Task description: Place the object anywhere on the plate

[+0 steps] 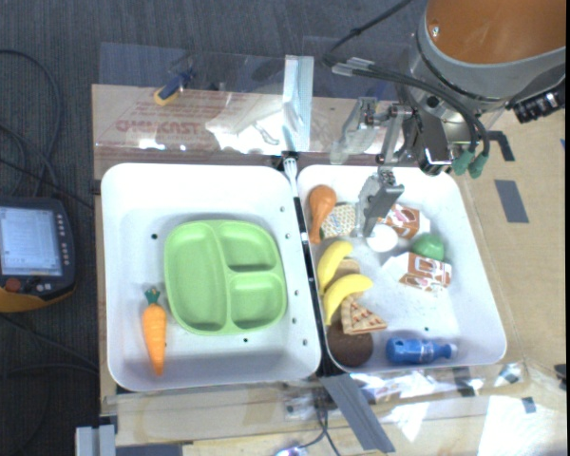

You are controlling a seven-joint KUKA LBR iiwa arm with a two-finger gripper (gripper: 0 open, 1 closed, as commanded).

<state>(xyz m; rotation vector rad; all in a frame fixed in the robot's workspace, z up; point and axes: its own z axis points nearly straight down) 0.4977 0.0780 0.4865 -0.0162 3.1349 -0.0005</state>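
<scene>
Far left, off the worktop: a control pendant (24, 245), of no part in the task.

In the left bin (131, 255): a toy carrot (154, 335) lying just beside the green plate (223, 274). Plate with 3 compartments and nothing in them, so task not yet done. Carrot near enough to the plate rim to be knocked by a low pass.

In the right bin (467, 323), many pieces crowded together: an orange piece (321, 200), 2 bananas (340, 274), a waffle wedge (361, 317), a dark round piece (350, 346), a blue bottle (418, 351), 2 red-and-white packets (426, 272), a green piece (429, 247).

Hand (373, 218) low over the upper part of this bin, just beside a patterned biscuit (340, 221) and a small white round piece (382, 239). Spread or pressed together: cannot tell from this slant. Nothing seen pinched. Object to move probably 1 of these 2 pieces, lying in the right bin, well apart from the plate.

Risks, as a judgement only:
- Closing on 2 neighbours at once, because of the crowding.
- Pushing the white round piece aside in place of gripping it, then lifting with nothing.
- Losing a weakly held piece above the wall between the 2 bins.
- Releasing over a ridge of the plate, with the piece rolling off to the bin floor.
</scene>
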